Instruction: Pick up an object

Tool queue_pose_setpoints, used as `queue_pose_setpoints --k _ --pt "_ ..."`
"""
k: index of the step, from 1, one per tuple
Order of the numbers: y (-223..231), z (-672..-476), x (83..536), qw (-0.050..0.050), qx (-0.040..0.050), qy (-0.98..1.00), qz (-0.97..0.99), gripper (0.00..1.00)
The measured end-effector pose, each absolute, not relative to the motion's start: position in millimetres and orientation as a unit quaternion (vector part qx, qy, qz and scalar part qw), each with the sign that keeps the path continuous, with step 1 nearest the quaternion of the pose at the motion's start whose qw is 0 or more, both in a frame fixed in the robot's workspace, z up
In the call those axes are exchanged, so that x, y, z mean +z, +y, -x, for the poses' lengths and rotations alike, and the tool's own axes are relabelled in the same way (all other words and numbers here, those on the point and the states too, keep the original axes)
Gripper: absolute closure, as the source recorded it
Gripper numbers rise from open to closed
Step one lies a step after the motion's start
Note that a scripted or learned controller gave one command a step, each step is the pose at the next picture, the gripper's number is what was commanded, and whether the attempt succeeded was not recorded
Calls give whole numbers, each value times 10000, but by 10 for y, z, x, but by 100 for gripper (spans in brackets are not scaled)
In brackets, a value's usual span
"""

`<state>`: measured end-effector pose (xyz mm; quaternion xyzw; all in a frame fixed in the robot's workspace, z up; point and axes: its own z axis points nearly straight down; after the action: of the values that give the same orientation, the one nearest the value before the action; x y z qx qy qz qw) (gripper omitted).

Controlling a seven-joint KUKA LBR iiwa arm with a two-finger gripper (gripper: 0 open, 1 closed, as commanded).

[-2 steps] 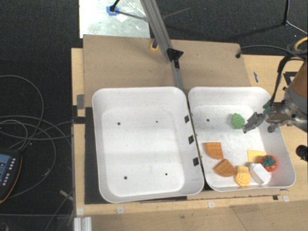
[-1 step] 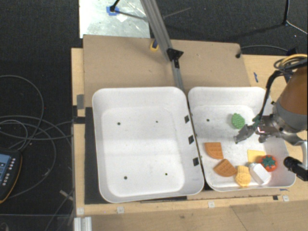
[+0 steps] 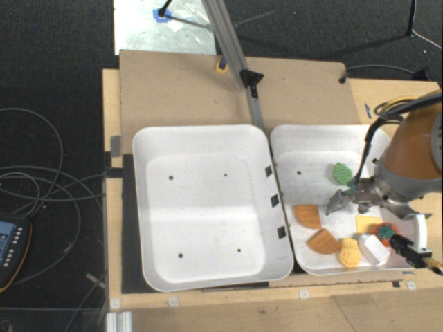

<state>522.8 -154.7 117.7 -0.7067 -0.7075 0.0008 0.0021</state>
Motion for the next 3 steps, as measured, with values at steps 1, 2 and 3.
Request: queue_pose_setpoints --k 1,2,3 --pt "-1558 -5245 1322 -13 -11 -7074 7068 100" --pt "-1643 -5307 1805 -32 -14 -7081 7061 100" --pt "-1689 -5282 2434 -41 -20 -7086 7055 100"
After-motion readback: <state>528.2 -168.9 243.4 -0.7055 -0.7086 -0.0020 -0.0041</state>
